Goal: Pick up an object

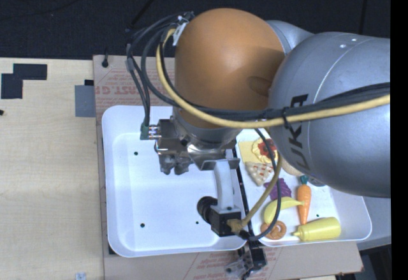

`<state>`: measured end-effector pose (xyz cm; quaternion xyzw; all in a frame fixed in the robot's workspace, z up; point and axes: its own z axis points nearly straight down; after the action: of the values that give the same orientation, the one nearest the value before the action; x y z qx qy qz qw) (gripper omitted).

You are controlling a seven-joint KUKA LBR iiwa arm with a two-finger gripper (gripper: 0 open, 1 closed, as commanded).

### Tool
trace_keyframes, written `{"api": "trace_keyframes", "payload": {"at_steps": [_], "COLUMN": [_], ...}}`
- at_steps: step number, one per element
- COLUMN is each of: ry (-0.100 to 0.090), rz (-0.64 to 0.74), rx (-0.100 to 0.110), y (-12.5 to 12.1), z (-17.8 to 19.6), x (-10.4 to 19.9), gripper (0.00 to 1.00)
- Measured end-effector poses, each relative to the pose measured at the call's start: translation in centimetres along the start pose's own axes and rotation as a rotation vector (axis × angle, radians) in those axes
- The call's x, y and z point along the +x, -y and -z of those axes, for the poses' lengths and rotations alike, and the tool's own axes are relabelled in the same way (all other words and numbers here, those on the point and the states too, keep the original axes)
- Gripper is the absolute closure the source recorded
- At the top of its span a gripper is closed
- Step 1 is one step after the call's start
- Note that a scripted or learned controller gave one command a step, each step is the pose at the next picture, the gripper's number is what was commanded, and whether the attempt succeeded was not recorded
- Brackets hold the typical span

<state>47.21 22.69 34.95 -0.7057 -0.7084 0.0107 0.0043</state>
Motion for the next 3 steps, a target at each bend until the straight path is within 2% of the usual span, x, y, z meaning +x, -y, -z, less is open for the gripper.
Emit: {"api": "trace_keyframes", "payload": {"at_steps": [1, 2, 3], "ry": [-0.011, -0.012, -0.007], "rz": [-0.004, 0.0, 0.001], "rx": [-0.029, -0.028, -0.017], "y": [-8.0, -8.4, -8.4], "z": [9.5, 19.7, 19.0], "x": [1.2, 1.5, 1.6], "gripper": [1.0, 1.0, 0.0]}}
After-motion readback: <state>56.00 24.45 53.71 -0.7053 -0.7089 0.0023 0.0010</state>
